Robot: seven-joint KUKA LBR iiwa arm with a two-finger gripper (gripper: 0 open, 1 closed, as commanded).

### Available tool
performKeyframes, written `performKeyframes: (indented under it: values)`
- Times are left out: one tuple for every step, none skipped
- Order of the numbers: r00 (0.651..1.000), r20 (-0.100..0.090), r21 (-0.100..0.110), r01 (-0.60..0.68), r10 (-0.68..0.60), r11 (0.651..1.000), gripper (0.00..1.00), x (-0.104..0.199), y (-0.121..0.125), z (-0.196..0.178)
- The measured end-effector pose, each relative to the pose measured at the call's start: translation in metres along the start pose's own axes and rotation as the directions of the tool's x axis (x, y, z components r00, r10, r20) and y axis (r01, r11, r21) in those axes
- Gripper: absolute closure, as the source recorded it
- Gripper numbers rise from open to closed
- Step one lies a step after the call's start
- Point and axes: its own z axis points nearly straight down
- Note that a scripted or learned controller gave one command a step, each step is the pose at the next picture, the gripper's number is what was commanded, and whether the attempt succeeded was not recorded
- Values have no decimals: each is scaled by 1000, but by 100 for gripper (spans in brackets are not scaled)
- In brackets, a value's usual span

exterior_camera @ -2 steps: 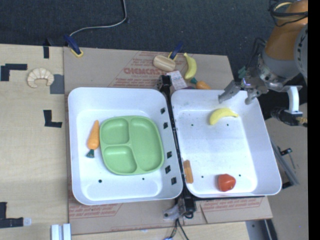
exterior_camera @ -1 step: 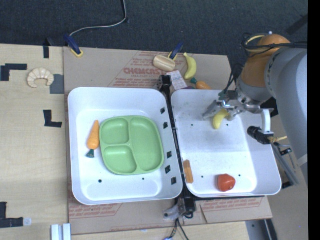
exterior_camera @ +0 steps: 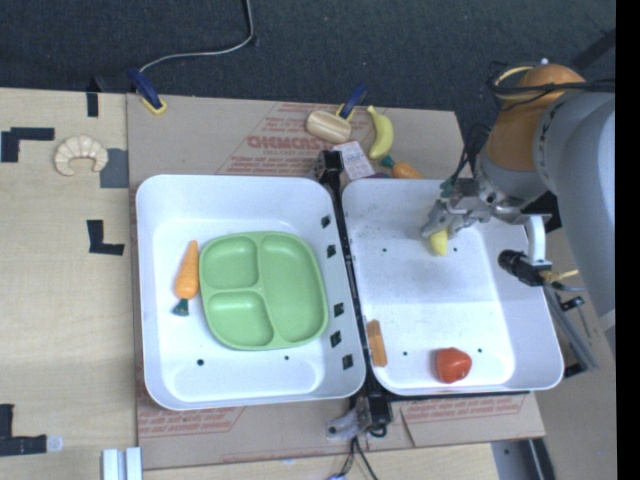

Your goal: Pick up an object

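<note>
Gripper (exterior_camera: 447,224) is seen low in the right bin (exterior_camera: 400,363), upper part, w/ a small yellow object (exterior_camera: 439,242) pinched betw. its fingers. A red object (exterior_camera: 452,365) lies near that bin's front edge; a green tray (exterior_camera: 264,290) & carrot (exterior_camera: 187,271) sit in the left bin (exterior_camera: 160,208).

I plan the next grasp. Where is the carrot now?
The carrot lies in the left bin, touching the left edge of the green plate.
</note>
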Motion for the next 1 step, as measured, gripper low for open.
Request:
performKeyframes:
  values:
    - [1000, -5, 27, -7, 7, 1000, 100, 53, 14, 12]
